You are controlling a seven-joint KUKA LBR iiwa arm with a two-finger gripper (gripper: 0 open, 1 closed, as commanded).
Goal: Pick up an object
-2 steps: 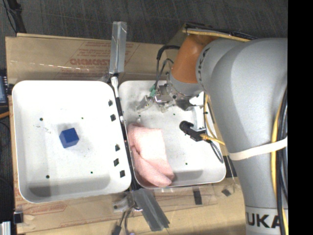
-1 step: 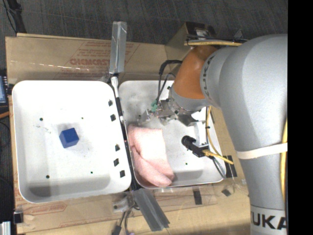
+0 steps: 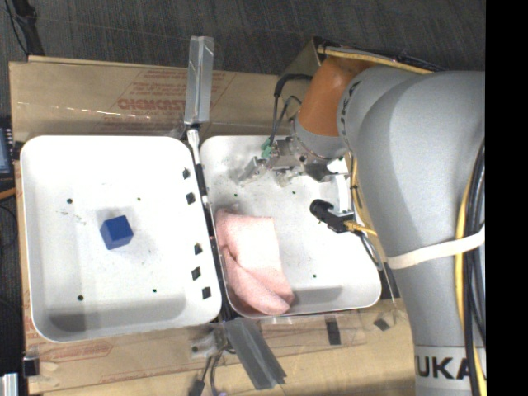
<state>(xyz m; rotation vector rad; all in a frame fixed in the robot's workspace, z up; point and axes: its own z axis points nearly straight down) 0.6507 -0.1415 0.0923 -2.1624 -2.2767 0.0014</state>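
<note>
A blue cube (image 3: 117, 231) lies in the left bin (image 3: 49, 172), a little left of its middle. A folded pink cloth (image 3: 252, 261) rests in the right bin (image 3: 363, 283) against its left wall, reaching to the near edge. My gripper (image 3: 266, 160) hangs over the far part of the right bin, above the cloth's far end and apart from it. The grey arm with its orange band (image 3: 323, 97) comes in from the right and covers that bin's right side. Nothing shows between the fingers.
A grey metal bar (image 3: 198, 81) stands at the far end of the ridge between the bins. Black clips (image 3: 196, 254) line that ridge. A black fitting (image 3: 327, 214) sticks out over the right bin's right side. Cardboard (image 3: 99, 89) lies under both bins.
</note>
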